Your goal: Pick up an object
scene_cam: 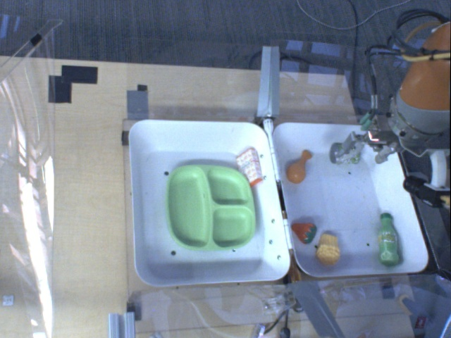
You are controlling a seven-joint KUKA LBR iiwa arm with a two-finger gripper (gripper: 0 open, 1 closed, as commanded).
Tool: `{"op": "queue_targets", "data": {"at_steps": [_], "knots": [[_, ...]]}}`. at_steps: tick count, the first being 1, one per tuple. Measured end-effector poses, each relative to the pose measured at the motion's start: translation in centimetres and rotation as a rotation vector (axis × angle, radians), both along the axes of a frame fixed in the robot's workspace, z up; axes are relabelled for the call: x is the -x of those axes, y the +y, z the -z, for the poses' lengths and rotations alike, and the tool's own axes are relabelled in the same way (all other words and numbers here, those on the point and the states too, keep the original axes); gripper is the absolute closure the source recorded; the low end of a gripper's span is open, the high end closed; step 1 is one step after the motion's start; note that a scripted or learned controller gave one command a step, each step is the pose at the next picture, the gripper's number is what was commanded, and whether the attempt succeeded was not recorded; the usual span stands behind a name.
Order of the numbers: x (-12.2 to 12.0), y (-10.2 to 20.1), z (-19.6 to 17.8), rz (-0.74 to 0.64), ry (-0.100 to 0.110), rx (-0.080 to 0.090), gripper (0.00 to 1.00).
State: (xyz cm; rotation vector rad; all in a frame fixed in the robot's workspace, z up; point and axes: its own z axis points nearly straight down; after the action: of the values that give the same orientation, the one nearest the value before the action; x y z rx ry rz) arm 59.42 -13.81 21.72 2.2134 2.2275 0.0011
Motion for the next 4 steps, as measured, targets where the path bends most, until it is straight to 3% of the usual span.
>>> {"op": "queue_targets", "data": {"at_steps": [1,2,3,4], "knots": [[-4.0,0.8,9.9,0.022,0.0,0.0,0.0],[-6.0,4.0,13.4,0.006,0.043,0.004,0.0],[-0.5,5.4,12.9,-0.029,-0.007,0.001,0.0],[7.0,1.2,9.5,-0.168,-0.002,0.0,0.0]]}}
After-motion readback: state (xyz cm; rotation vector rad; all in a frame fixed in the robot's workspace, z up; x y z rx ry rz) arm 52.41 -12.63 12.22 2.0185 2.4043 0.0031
